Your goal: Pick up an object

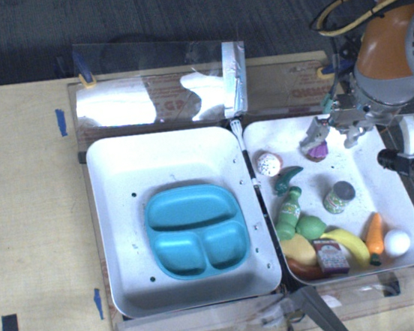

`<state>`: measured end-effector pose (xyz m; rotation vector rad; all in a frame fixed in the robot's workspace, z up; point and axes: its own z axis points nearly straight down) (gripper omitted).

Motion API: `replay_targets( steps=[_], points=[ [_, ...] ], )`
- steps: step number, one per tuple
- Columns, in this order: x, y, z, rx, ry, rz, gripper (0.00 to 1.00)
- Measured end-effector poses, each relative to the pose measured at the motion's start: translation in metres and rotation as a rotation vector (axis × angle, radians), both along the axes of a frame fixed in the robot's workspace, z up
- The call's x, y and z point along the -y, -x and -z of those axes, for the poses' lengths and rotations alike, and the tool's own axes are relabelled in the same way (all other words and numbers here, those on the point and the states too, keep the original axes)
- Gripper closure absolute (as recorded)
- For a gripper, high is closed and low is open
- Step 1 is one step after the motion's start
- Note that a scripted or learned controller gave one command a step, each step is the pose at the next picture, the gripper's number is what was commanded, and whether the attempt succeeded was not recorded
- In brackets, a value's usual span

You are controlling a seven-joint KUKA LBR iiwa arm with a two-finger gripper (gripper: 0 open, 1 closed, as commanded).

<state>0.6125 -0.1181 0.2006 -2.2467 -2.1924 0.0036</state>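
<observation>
Fingers (333, 135) spread above purple object (316, 150)

Bare white floor of the right bin (359, 171) lies open just below the pincer (333, 137). Farther below, a can (339, 196), green bottle (289, 214), banana (347, 244), carrot (374, 233) and egg (396, 243) crowd together. A purple object (316, 151) sits against the pincer.

Both bins (115, 211) showing white. Left bin carrying a light-blue divided tray (196, 229). Right bin: green bottle (288, 213), green fruit (311, 226), yellow banana (349, 244), orange carrot (373, 232), white egg (397, 243), red box (331, 256) w/ print, grey-green can (339, 196), purple item (316, 151). Bench (28, 245) showing tan, w/ black marks & blue tape.
</observation>
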Motion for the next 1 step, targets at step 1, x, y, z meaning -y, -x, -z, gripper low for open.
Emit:
replay_targets(
  steps=[1],
  points=[
    [-0.0196, -0.0069, -0.012, 0.001, 0.002, 0.355, 0.0]
  ],
)
